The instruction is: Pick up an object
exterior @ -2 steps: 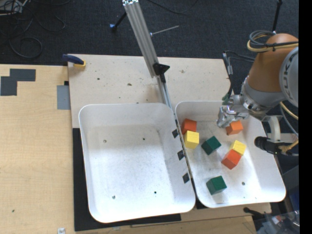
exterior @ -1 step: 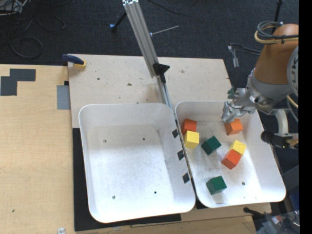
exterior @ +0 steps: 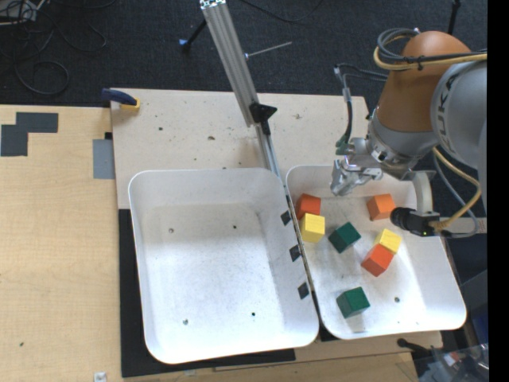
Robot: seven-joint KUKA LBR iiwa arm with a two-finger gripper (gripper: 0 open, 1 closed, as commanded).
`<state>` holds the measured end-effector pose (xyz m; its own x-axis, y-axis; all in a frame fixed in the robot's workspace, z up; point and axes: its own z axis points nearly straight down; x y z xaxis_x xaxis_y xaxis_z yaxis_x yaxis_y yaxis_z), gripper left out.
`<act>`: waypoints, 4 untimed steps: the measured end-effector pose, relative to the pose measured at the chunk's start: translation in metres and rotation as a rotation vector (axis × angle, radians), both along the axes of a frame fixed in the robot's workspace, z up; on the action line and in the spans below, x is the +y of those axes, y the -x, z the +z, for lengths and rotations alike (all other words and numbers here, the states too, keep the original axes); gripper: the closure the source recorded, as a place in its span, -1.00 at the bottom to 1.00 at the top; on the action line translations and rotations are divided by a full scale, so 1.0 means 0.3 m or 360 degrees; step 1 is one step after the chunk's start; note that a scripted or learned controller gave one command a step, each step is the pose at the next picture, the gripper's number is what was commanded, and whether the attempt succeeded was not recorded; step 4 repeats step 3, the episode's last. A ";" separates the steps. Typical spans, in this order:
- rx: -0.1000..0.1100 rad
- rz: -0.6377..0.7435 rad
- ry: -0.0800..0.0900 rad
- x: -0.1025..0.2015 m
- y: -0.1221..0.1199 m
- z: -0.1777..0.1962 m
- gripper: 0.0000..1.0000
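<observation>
The gripper (exterior: 347, 180) is seen above the right bin (exterior: 445, 309), its finger spacing indiscernible. Nearby in that bin are scattered an orange cube (exterior: 381, 206), a red cube (exterior: 308, 205), a yellow cube (exterior: 313, 228) and a green cube (exterior: 344, 236).

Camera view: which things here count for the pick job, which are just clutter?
Job:
- gripper, above the right white bin
- blocks in that bin: orange cubes, yellow cubes, dark green cubes

Lying about:
- left white bin
- slanted aluminium bar
- blue-and-yellow clamp
- cables on floor
</observation>
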<state>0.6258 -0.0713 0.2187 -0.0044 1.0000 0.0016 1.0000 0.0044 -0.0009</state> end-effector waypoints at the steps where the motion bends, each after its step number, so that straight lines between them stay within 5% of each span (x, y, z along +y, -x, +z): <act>1: 0.0001 -0.0001 0.0001 0.156 -0.027 -0.021 1.00; 3: 0.0000 0.0000 0.0000 0.532 -0.030 -0.027 1.00; 4: 0.0000 0.0000 0.0000 0.532 -0.030 -0.027 1.00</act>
